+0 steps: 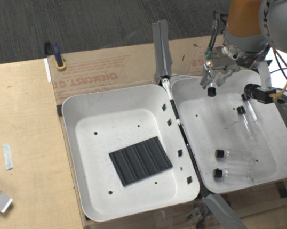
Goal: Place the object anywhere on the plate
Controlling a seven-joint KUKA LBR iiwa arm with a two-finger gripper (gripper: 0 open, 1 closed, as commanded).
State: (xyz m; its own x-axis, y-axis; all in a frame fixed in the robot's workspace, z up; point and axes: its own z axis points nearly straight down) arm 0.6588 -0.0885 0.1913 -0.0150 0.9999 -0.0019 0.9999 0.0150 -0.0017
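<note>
Vials (233,166) lie well right of the dark plate (140,161); gripper (210,85) (finger state unreadable) risks slipping on clear plastic.

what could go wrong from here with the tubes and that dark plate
1. The tubes are clear and lie flat against the white right bin, so the claw may close beside one and miss it.
2. Two more tubes lie close together near the front, so a grab there could take both or knock one away.
3. The plate sits in the left bin, past the raised divider; a low carry could catch on it.
</note>
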